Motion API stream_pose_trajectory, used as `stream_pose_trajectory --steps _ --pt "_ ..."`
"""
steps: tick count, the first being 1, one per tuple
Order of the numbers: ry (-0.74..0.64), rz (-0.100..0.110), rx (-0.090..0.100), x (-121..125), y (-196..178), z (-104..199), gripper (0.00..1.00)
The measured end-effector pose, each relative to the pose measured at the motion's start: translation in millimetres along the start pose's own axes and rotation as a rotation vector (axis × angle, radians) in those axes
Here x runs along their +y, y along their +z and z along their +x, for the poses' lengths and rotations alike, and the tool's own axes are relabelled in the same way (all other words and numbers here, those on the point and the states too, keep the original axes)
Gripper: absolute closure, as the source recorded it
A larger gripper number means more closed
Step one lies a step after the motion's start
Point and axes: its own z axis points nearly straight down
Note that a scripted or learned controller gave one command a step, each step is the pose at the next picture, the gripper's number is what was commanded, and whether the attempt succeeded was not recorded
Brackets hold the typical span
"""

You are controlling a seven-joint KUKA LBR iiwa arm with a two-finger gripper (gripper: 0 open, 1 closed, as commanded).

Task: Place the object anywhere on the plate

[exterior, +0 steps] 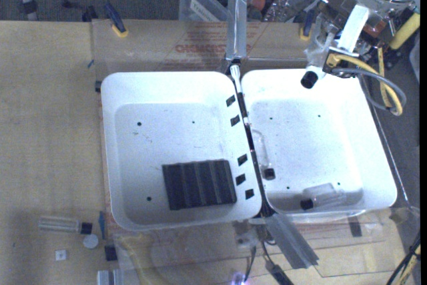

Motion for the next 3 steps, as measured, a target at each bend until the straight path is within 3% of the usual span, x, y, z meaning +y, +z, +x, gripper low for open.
stream_pose_trajectory --steps 1,2,3 --pt "0.411 -0.002 0.004 33.1 -0.4 5.4 1.00" --pt "0.268 -0.004 0.004 113.4 -0.6 -61.4 1.00" --pt "0.616 0.001 0.003 144.4 6.7 -130.1 1.00"
